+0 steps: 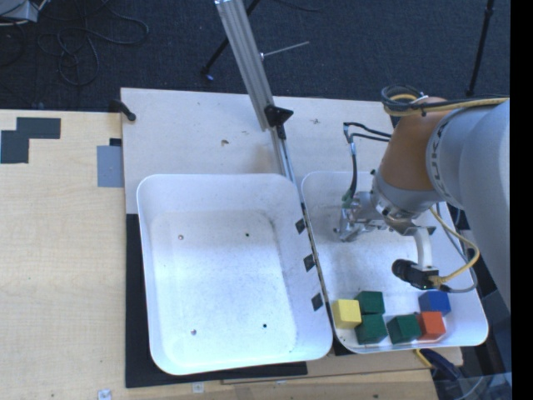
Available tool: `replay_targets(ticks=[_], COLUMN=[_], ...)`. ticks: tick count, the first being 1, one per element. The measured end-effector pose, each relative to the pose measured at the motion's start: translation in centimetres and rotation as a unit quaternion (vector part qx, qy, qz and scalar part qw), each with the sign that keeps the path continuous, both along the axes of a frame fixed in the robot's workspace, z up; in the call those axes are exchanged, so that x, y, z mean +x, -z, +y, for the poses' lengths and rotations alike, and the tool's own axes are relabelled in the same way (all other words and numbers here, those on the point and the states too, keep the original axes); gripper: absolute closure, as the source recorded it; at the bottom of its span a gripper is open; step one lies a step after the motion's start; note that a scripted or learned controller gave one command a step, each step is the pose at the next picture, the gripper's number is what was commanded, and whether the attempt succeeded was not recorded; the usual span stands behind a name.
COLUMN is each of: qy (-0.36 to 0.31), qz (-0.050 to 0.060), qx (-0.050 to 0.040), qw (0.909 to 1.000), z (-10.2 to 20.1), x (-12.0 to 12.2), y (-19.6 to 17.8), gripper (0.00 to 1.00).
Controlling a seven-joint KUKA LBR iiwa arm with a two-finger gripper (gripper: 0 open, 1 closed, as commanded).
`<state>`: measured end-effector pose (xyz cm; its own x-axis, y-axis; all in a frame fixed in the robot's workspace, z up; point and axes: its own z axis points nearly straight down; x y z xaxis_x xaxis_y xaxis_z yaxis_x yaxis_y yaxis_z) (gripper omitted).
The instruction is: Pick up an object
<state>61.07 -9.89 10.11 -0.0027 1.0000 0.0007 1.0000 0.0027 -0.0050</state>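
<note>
Grey arm's two-finger gripper low in the right shallow white bin, whether open or closed I cannot tell — small blocks clustered at that bin's near edge, yellow cube, green cubes, blue cube, orange cube — well apart from the gripper, left white bin alongside

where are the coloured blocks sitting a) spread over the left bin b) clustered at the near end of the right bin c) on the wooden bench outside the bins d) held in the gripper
b: the yellow block, green blocks, blue block and orange block sit bunched together at the near end of the right bin, with the gripper hovering farther back over that bin's bare floor.
</note>
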Motion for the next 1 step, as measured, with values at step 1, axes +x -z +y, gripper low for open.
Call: replay_targets(ticks=[1], qy=[-0.001], qz=[0.001], qx=[-0.0001], qw=[1.0], z=[-0.07], x=[-0.04], y=[-0.93], gripper=[1.0])
